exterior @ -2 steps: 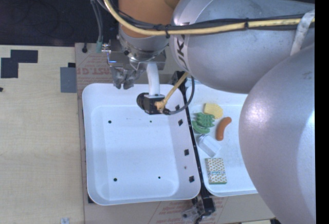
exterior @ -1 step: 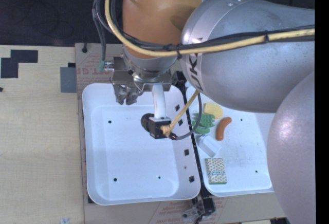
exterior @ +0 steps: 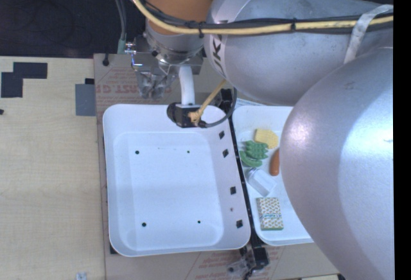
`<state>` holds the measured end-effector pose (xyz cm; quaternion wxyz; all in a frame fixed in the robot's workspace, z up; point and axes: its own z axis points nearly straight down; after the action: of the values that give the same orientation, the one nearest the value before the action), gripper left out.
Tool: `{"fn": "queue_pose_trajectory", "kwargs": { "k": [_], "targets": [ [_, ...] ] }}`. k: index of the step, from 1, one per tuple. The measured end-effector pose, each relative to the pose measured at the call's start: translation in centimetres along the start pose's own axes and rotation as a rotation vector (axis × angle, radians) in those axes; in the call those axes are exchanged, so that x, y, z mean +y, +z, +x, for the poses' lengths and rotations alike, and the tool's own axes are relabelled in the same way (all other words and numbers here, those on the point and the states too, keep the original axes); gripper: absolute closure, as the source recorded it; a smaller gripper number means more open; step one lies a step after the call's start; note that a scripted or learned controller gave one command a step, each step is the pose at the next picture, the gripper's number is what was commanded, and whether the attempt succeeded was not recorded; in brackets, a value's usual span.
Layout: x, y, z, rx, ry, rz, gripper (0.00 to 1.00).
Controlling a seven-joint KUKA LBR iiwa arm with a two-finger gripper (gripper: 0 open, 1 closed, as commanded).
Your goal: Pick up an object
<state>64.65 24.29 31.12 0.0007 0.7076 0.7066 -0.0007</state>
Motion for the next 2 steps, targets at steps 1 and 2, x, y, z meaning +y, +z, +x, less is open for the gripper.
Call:
{"fn": "queue_pose_trajectory", "kwargs": {
  "k": [1, 2],
  "targets": [
    [-10.5, 1.7, -1.3, -0.001, -0.001, 0.012, 1.00],
    [-3.7, 3.8, -0.5, -0.001, 0.001, 0.003, 1.00]
  ]
}}
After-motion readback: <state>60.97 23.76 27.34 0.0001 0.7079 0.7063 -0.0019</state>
